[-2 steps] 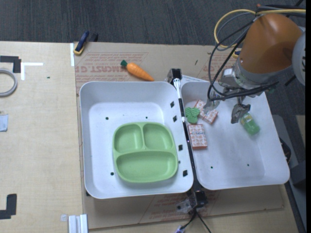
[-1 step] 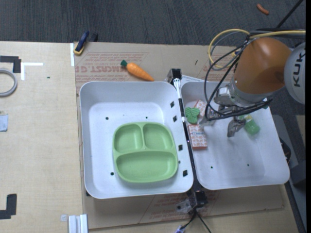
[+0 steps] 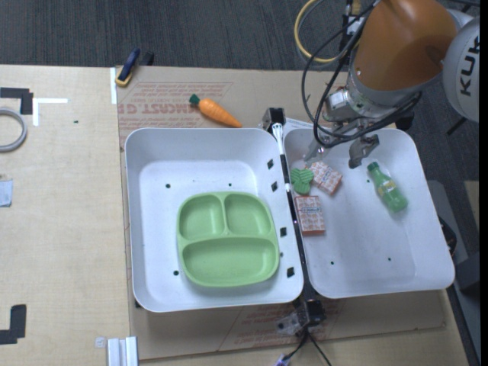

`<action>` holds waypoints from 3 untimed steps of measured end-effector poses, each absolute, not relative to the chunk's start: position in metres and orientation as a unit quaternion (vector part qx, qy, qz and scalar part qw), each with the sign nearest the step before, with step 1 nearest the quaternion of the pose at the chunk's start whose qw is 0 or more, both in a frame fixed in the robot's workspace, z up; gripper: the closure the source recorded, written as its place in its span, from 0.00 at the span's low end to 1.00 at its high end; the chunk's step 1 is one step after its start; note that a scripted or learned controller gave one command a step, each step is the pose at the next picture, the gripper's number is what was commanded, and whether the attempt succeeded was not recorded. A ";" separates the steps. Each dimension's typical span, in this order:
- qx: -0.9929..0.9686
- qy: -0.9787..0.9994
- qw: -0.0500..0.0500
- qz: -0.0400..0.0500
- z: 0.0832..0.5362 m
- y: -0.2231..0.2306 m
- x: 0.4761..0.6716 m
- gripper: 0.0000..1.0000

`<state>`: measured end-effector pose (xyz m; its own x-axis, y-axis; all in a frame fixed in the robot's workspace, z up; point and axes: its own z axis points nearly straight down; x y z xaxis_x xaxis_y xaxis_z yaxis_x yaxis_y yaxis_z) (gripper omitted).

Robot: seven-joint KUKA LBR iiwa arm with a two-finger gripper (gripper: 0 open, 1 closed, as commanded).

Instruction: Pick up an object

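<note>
While a green tray [image 3: 227,239] fills the left bin [image 3: 145,204], a carrot [image 3: 216,110] lies on the counter [image 3: 61,227] above it. Right of centre, in the right bin [image 3: 381,258], lie a green toy [image 3: 303,178], two boxes [image 3: 310,213] and a bottle [image 3: 387,187]. At upper right the hand [image 3: 337,152] hangs spread over them, holding nothing.

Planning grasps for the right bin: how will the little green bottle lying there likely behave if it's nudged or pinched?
The green bottle lies on its side on the right bin's smooth floor, so a nudge would probably roll it. It looks like small, glossy plastic: likely light, and apt to slip from a pinch across its rounded body.
</note>
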<state>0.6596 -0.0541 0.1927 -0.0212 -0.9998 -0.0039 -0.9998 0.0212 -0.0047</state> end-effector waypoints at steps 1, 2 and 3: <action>-0.711 0.704 0.003 -0.001 0.097 -0.095 0.633 0.00; -0.741 0.671 0.005 -0.003 0.097 -0.140 0.662 0.00; -0.812 0.584 0.003 -0.001 0.128 -0.179 0.660 0.00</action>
